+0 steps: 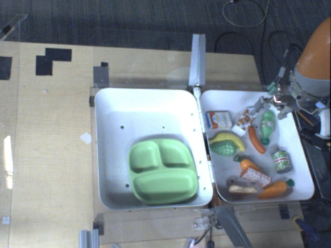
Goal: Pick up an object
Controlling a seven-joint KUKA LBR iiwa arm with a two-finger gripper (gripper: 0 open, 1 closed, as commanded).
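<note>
One relation governs the coming move: we find the two-finger gripper (pixel 272 101) at the upper right corner of the right-hand white bin (pixel 305 190), and the nearest candidate, a green plastic bottle (pixel 267 126), lies just below it, toward the near side of that bin. We judge the bottle's long axis to run roughly up and down the view, cap end away from the gripper, so a short descent and a slight shift toward the bin's centre would bring the tool over it. Beside the bottle, on the side toward the bin's centre, we note an orange-red sausage-shaped toy (pixel 256 139), close enough to interfere with a grasp. A small white and red packet (pixel 245 120) sits just left of the gripper. We see nothing between the gripper's metal parts, and we cannot tell whether it is open or closed. Only one arm serves this bench, entering over the bin's right wall.
</note>
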